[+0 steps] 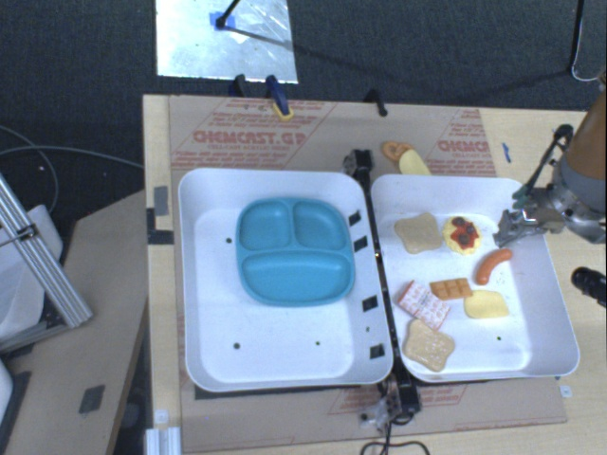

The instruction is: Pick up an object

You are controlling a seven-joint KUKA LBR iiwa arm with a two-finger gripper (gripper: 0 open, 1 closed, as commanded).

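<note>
Under gripper point(509, 227), sausage point(492, 265) seemingly diagonal

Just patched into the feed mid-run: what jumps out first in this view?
The blue divided plate sits alone in the left bin. The right bin holds scattered toy food, including a sausage and toast slices. The gripper hangs just above the sausage at the right bin's far side.

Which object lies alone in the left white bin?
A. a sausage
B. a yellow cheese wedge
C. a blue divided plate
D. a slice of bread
C: the blue divided plate is the one thing lying in the left white bin, while the sausage, the bread slices and the yellow cheese wedge all lie in the right bin.
</note>
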